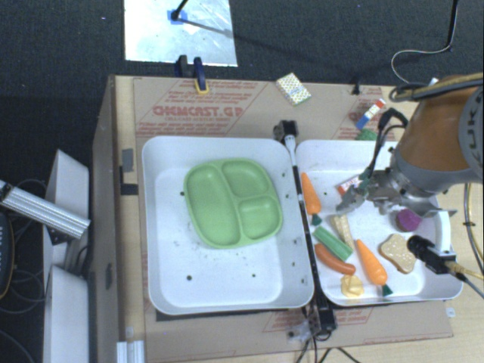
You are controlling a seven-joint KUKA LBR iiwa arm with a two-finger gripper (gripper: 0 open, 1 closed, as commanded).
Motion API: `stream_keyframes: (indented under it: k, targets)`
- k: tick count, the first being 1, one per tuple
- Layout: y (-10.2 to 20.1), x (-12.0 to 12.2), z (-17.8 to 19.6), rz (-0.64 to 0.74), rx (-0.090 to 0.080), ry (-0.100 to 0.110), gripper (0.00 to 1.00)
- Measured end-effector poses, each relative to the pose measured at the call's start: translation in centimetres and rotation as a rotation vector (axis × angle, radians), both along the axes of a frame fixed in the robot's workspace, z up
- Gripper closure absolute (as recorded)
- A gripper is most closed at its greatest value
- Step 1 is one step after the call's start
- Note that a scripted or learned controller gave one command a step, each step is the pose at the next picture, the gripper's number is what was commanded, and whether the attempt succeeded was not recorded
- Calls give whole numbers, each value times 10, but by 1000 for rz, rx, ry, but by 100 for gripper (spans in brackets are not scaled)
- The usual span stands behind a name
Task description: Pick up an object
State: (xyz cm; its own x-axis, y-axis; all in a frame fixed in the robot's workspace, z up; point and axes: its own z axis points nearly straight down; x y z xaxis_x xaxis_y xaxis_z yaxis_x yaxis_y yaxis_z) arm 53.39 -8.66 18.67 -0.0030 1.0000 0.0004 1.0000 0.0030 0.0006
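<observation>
Though crowded, right bin's (333,153) far edge bare

Robotics lab, probably: cardboard-topped bench (227,104) on dark carpet, 2 white bins (162,225) clamped side by side, loose cables (454,21), KUKA arm (446,134) over plastic toy food (363,255), green divided plate (231,203) as prop

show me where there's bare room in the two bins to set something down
Free: the left white bin's floor around the green divided plate, widest along its front edge. Crowded: the right white bin, toy food across its front, gripper above its middle.
</observation>
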Motion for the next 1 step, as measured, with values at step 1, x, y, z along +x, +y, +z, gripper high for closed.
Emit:
stream_keyframes:
  k: [1]
  targets:
    - [-7, 51, -91, -6, -10, -9, 0]
